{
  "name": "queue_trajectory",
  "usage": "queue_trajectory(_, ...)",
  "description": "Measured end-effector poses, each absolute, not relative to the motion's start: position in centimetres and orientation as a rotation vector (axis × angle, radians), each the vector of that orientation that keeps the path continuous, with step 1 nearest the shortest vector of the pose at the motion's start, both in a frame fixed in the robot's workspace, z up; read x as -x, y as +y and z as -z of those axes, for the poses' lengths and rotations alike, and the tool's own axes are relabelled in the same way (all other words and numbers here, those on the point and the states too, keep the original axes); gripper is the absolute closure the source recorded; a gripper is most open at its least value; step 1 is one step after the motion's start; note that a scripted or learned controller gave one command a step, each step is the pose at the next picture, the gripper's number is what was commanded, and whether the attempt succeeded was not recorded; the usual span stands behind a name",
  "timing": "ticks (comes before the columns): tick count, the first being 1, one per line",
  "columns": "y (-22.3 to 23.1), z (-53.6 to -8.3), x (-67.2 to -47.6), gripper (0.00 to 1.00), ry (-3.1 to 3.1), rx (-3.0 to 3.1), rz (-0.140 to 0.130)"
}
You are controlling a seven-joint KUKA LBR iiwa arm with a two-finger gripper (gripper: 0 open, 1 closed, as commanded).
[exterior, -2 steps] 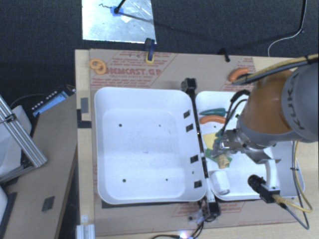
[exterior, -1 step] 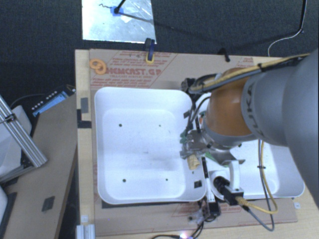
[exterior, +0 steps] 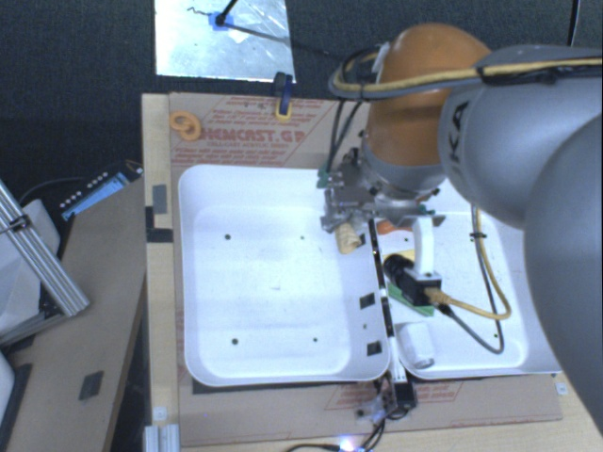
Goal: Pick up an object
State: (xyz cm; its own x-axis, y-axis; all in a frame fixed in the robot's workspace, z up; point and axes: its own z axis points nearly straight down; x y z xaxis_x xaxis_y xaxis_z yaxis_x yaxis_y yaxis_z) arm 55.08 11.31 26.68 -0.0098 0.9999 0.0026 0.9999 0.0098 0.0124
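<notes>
My gripper (exterior: pixel 347 222) hangs over the right rim of the left bin (exterior: pixel 264 281), close to the divider between the two bins. A small tan object (exterior: pixel 350 242) sits right under the gripper's tip; whether it is gripped cannot be made out. In the right bin (exterior: pixel 471 347) a white rounded object (exterior: pixel 415 343) lies near the front left corner. A green object (exterior: pixel 409 296) lies behind it, and an orange-red piece (exterior: pixel 399 224) peeks out below the wrist. The arm hides most of the right bin.
Both bins rest on a cardboard sheet (exterior: pixel 254 135). An orange ring (exterior: pixel 186 125) lies at its back left corner, and a blue and yellow clamp (exterior: pixel 283 95) grips its back edge. A shiny foil sheet (exterior: pixel 224 26) lies behind.
</notes>
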Motion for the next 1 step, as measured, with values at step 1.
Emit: queue_trajectory(1, 18.77, -20.69, -54.64, 1.00, 2.236, -2.212, 0.001)
